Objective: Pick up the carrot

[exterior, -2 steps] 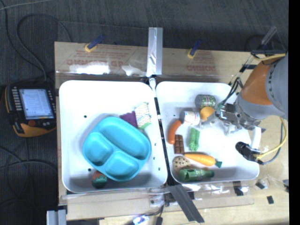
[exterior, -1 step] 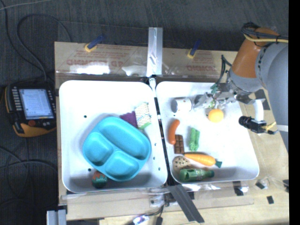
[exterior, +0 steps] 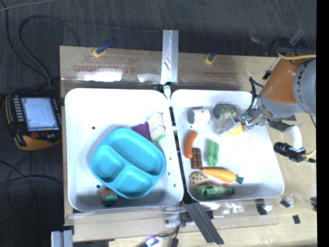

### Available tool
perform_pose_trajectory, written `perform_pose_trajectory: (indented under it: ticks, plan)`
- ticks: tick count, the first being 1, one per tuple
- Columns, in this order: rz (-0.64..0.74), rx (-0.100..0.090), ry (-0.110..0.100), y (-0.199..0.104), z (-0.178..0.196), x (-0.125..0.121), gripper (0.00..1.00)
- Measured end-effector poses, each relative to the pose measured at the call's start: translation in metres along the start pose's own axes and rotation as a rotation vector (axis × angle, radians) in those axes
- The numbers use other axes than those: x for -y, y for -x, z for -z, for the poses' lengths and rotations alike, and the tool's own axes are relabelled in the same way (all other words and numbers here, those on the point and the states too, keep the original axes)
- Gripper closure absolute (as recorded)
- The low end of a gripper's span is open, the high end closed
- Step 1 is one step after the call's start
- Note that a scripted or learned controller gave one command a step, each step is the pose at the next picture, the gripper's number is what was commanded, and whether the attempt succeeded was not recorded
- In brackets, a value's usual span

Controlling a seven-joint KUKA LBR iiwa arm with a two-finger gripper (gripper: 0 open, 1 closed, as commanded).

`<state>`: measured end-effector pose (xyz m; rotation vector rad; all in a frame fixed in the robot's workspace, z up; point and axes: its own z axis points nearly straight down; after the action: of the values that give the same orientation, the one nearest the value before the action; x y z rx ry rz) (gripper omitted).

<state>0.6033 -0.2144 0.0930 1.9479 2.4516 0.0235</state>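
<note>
The carrot (exterior: 221,174) is orange with a small green tip and lies on its side near the front of the right bin (exterior: 257,163). It rests between a brown cookie (exterior: 196,179) and a dark green bottle (exterior: 213,191). My gripper (exterior: 248,119) hangs low at the right bin's back right, well behind the carrot and apart from it. It sits just beside a small yellow piece (exterior: 235,130). The arm's orange band (exterior: 280,84) shows above it at the right edge.
The right bin also holds a red sausage (exterior: 190,143), a green piece (exterior: 212,152), a chocolate bar (exterior: 196,158), a can (exterior: 225,111) and a white cup (exterior: 199,115). In the left bin (exterior: 77,117) lies a blue divided plate (exterior: 128,161) with small toys around it.
</note>
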Motion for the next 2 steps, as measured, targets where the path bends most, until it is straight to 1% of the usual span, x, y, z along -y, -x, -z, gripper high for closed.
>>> perform_pose_trajectory:
  ticks: [1,2]
  plan:
    - [-0.013,0.003,-0.018,0.002,0.085,0.026,0.0]
    - [0.243,0.001,-0.018,0.004,0.054,0.003,0.0]
